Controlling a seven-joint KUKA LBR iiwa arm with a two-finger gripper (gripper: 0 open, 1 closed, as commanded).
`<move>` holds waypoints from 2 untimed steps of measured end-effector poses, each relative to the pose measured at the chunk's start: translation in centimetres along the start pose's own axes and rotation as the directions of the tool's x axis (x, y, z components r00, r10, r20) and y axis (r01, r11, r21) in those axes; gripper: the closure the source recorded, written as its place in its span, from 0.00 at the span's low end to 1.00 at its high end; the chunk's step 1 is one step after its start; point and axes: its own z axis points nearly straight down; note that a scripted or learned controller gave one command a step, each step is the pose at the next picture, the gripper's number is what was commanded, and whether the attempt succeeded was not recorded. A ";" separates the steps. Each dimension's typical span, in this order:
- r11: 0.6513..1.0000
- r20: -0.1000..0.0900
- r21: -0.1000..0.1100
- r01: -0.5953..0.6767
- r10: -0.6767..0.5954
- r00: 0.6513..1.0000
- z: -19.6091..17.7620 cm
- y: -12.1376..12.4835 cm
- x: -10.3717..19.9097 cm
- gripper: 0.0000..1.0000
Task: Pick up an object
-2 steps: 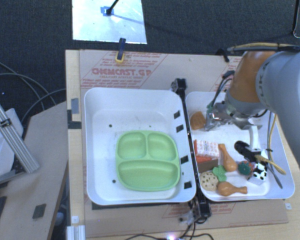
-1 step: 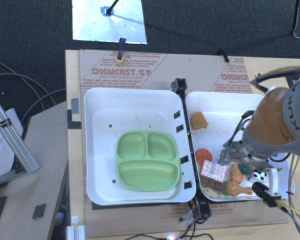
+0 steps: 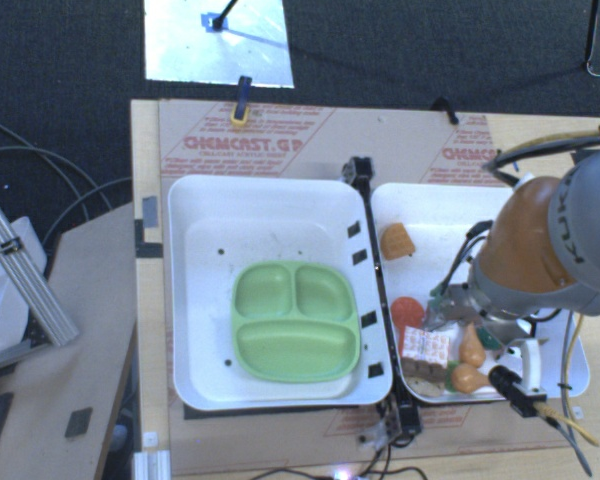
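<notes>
Viewing from left to right: the left bin [image 3: 195, 268] holds a green divided tray [image 3: 296, 321]; the right bin [image 3: 430, 213] holds an orange piece [image 3: 397, 240] toward its far side, then a red round item [image 3: 407, 310], a red-and-white packet [image 3: 426, 346] and orange items [image 3: 470, 360] clustered directly beside the gripper [image 3: 458, 313]. The arm [image 3: 545, 238] hides how the gripper stands and whether it grips anything.

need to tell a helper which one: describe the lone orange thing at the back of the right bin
Start at the right bin, the one the arm reaches into. Near its far left corner lies a small orange lump, alone on bare white floor; the other items sit clustered at the near edge beside the claw.
</notes>
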 end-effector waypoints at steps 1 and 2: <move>1.000 0.000 -0.003 -0.002 0.002 1.000 -1.1 0.1 -0.1 1.00; 1.000 0.001 -0.001 0.000 0.000 1.000 0.0 1.0 0.5 1.00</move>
